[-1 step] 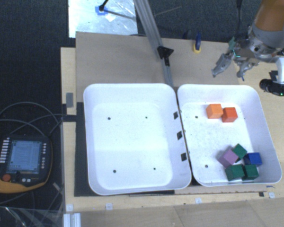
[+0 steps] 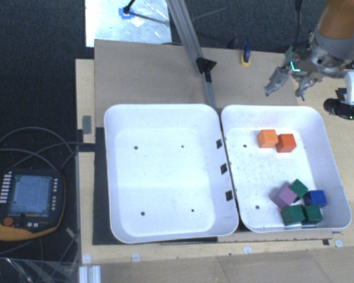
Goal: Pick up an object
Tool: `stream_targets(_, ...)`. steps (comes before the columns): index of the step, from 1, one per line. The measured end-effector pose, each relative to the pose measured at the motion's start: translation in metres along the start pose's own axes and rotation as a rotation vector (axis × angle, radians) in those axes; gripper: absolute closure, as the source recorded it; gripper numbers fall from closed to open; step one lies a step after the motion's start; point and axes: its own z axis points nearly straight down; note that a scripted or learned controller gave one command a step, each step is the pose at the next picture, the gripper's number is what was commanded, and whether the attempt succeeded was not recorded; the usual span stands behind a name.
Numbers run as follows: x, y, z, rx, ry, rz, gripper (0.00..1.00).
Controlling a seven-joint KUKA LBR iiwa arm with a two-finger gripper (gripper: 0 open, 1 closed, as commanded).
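The gripper [image 2: 289, 84] is hanging spread wide, holding nothing, above the right bin's [image 2: 330, 158] far rim; orange blocks [image 2: 276, 140] are sitting nearest below.

A flat tan wooden bench [image 2: 159, 69] carries two shallow white plastic bins. The left bin [image 2: 165, 175] touches the right bin [image 2: 327, 158].
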Motion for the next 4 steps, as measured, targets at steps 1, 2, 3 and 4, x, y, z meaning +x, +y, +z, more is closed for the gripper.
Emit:
stream_targets(1, -0.002, -0.004, 0.062, 0.005, 0.001, 0.003, 0.0)
stream_targets(2, -0.006, -0.012, 0.12, 0.006, 0.001, 0.004, 0.0)
stream_targets(3, -0.003, -0.008, 0.182, 0.005, 0.002, 0.001, 0.0)
stream_targets(4, -0.003, -0.006, 0.166, -0.004, 0.0, -0.002, 1.0)
